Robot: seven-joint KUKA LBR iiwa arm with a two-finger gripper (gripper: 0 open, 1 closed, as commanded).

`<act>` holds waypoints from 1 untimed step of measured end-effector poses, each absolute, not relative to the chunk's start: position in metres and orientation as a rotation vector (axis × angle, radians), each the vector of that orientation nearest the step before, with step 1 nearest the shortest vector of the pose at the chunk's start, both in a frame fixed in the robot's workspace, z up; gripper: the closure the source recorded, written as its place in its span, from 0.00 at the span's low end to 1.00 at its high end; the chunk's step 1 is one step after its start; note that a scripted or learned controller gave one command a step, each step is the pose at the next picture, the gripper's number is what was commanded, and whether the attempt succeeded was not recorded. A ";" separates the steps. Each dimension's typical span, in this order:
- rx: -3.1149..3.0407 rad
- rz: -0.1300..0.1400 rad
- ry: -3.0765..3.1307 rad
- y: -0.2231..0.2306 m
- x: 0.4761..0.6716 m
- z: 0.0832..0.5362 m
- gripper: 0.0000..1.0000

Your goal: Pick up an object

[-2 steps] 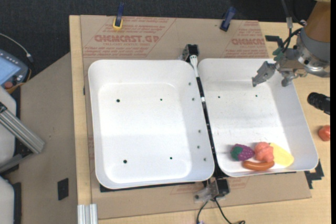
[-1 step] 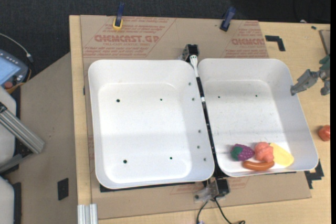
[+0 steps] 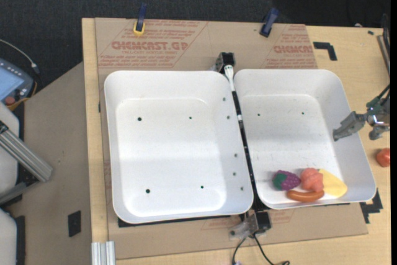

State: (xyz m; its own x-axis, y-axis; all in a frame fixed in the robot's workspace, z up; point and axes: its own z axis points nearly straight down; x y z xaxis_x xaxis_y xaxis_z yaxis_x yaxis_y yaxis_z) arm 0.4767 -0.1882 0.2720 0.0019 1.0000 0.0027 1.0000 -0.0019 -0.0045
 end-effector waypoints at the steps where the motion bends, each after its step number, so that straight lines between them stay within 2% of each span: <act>1: -2.227 -0.012 -2.237 -0.169 0.481 0.424 0.00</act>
